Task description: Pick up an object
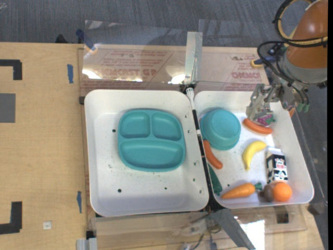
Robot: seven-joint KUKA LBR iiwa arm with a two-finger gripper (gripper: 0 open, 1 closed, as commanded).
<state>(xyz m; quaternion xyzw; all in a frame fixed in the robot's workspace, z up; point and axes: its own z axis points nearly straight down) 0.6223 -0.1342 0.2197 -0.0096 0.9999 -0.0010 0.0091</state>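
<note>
One claw (258, 108) hangs over a half-hidden purple-and-orange toy (261, 123); its grip is unreadable.

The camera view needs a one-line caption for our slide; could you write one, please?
Gripper hovering over toy food in the right bin, beside a teal bowl; teal divided plate in the left bin.

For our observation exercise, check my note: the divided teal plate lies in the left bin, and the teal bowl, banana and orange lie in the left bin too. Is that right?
Not quite. The divided teal plate does lie in the left bin, but the teal bowl, banana and orange lie in the right bin, as the camera view shows.
</note>
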